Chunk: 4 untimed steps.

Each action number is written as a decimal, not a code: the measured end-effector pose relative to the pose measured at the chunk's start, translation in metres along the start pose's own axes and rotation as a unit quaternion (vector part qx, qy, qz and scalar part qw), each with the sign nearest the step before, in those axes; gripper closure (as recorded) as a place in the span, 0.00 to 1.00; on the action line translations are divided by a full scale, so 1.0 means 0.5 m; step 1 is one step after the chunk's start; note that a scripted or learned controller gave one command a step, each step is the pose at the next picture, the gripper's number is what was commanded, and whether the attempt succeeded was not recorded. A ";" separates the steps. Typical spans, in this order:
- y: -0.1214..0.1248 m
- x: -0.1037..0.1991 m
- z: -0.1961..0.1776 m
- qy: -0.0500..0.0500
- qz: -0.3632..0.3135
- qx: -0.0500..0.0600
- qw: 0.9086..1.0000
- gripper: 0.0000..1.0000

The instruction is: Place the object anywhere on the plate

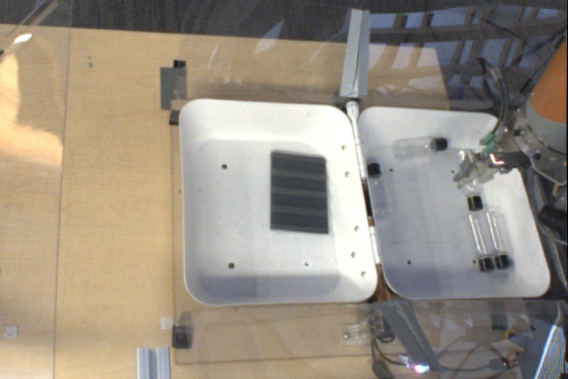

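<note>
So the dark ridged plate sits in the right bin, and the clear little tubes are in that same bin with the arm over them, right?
Not quite. The camera view shows the dark ridged plate lying in the left bin, not the right one. The rest holds: the clear tubes lie in the right bin, and the gripper reaches in above that bin.

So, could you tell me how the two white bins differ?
The left bin is larger and holds a dark ribbed plate near its centre; the right bin is smaller and holds several clear tubes, with the gripper over it. Both are shallow, white and round-cornered.
</note>
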State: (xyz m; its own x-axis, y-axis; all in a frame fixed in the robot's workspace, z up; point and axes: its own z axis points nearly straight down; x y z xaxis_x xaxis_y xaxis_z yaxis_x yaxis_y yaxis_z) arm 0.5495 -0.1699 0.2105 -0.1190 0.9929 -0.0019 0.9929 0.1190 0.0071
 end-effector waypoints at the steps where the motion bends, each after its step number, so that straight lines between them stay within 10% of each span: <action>1: 0.152 0.233 0.007 0.001 -0.232 0.000 0.973 1.00; 2: 0.145 0.357 -0.074 0.001 -0.341 -0.001 0.940 1.00; 3: 0.262 0.452 -0.052 0.001 -0.146 0.000 0.989 1.00; 4: 0.291 0.553 -0.097 0.001 -0.444 -0.002 0.896 1.00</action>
State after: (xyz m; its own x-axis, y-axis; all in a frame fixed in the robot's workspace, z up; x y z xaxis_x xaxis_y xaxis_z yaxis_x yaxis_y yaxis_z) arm 0.6608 0.1223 0.2593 -0.8618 0.5071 -0.0070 0.5071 0.8619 0.0074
